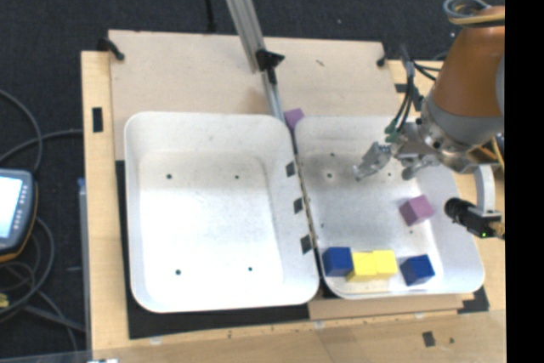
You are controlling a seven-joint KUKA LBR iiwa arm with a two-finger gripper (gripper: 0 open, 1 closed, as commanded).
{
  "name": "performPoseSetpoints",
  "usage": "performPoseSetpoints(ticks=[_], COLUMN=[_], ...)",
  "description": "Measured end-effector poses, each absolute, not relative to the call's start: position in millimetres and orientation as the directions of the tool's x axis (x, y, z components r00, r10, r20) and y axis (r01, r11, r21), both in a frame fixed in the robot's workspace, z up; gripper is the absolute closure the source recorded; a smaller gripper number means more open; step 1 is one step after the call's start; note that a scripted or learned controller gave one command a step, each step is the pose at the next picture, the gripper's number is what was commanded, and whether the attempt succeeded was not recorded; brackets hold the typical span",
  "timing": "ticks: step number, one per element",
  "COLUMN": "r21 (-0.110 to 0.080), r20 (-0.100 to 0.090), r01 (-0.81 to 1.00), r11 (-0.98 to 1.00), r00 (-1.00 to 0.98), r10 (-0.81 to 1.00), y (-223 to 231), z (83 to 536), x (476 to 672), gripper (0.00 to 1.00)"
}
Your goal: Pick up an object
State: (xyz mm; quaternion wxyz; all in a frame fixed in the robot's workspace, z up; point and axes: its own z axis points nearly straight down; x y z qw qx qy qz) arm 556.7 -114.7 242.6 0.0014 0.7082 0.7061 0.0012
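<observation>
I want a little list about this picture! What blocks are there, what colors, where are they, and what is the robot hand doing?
bins: two white bins side by side, left bin and right bin
blocks in right bin: purple block, yellow block, two blue blocks
row at near edge: blue, yellow, blue; the yellow one touches the first blue one
extra block: small purple block at the far rim between the bins
gripper: over the right bin, holding nothing visible
nearest block to gripper: the purple block in the right bin
</observation>
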Motion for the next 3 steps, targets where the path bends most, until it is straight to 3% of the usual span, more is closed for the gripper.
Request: performPoseSetpoints(ticks=[1, 2, 3], r21=[0.01, 0.002, -0.005], r20=[-0.006, -0.003, -0.001], r01=[1.0, 1.0, 1.0], r11=[-0.003, 0.001, -0.002], r00=[0.003, -0.001, 0.002], r10=[1.0, 1.0, 1.0], y=[-165.4, -163.0, -214.0], z=[321.9, 317.3, 139.7], x=[560.2, 559.7, 543.4], gripper=[0.0, 0.0, 0.0])
